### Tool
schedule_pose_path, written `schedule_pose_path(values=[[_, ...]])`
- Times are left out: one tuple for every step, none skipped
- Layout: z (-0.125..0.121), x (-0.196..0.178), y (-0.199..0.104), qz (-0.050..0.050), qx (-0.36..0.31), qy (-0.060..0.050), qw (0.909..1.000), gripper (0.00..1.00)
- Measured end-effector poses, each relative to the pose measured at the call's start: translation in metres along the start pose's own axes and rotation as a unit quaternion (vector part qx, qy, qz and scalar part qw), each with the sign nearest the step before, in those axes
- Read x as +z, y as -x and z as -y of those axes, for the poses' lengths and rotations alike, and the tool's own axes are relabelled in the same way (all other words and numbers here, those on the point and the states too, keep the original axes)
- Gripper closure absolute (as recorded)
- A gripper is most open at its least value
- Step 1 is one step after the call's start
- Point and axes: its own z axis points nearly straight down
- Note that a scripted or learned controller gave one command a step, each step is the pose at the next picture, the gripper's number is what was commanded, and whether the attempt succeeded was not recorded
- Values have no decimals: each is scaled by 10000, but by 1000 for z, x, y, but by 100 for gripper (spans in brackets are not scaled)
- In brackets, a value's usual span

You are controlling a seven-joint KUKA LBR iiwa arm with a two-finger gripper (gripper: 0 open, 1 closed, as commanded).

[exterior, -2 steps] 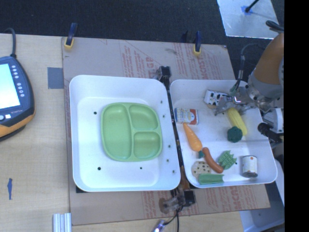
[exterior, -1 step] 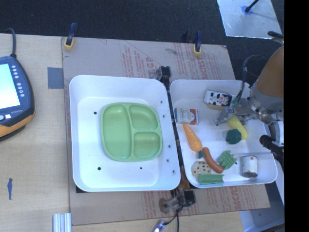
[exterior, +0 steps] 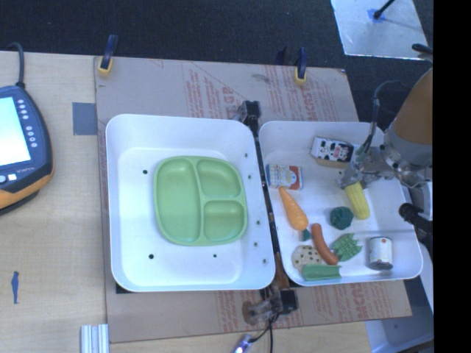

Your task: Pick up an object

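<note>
Claw: the claw (exterior: 356, 176) hangs low in the right bin (exterior: 412, 274), at its far right side; I cannot tell its state.
Nearest thing: the corn cob (exterior: 358, 200) lies just beneath the claw, seemingly on the bin floor.
Also near: milk carton (exterior: 331, 151) just beyond; green lump (exterior: 341, 217) below.
Progress: nothing visibly lifted; grasp and raise remain, I judge.

green divided plate (exterior: 199, 199) in left bin (exterior: 118, 197), teach pendant (exterior: 18, 145) at far left
</note>
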Motion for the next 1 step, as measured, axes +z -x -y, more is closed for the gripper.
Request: schedule_pose_path(values=[[-29, 10, -50, -2, 3, 15, 10000, 100]])
